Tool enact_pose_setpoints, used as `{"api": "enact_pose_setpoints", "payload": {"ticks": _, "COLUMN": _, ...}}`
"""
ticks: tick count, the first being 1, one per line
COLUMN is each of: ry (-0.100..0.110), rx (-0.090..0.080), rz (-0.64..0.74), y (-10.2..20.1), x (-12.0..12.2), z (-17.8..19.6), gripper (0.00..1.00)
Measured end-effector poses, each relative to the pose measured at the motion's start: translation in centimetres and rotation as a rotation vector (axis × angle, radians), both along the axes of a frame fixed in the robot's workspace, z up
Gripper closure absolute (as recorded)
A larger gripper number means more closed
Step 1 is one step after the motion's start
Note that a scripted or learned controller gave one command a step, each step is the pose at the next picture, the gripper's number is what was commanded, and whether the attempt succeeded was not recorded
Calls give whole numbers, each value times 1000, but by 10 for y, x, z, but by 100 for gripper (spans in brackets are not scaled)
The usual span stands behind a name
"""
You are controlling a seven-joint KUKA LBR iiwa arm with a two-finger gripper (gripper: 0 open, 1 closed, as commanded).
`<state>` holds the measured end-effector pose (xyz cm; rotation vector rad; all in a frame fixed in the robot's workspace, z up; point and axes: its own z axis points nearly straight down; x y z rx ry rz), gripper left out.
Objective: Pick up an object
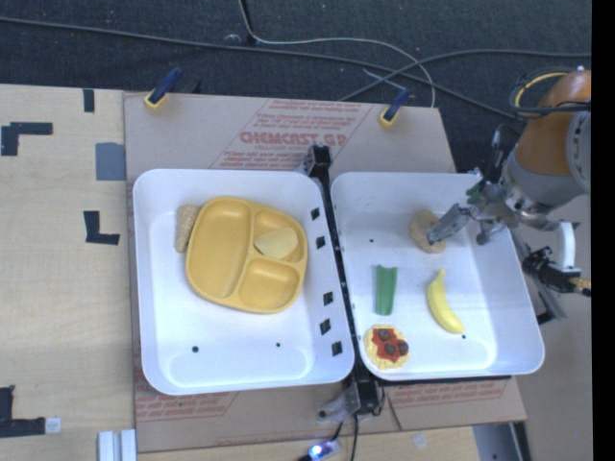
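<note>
In the right bin (pixel 500 353) lie a tan round piece (pixel 423 230), a green stick (pixel 385 289), a yellow banana (pixel 443 303) and a small red and yellow pizza slice (pixel 387 346). My gripper (pixel 464 230) reaches in from the right and hangs low over the bin's upper part, just right of the tan round piece. It looks open; one finger (pixel 445 228) touches or overlaps the tan piece's right edge, and the other sits further right. Nothing is held between them.
The left bin (pixel 159 334) holds a yellow compartment plate (pixel 240 277) with a pale yellow piece (pixel 277 244) in it, and a tan cracker (pixel 184 227) against its left rim. A black divider (pixel 332 286) separates the bins. Cables run across the back.
</note>
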<state>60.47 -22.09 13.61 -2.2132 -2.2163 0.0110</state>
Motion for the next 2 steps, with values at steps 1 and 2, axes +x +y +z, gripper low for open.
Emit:
{"api": "enact_pose_setpoints", "payload": {"ticks": 1, "ry": -7, "rx": -3, "rz": 1, "y": 0, "x": 0, "z": -55, "gripper": 0}}
{"api": "enact_pose_setpoints", "payload": {"ticks": 2, "ry": -9, "rx": -4, "rz": 3, "y": 0, "x": 1, "z": -44, "gripper": 100}}
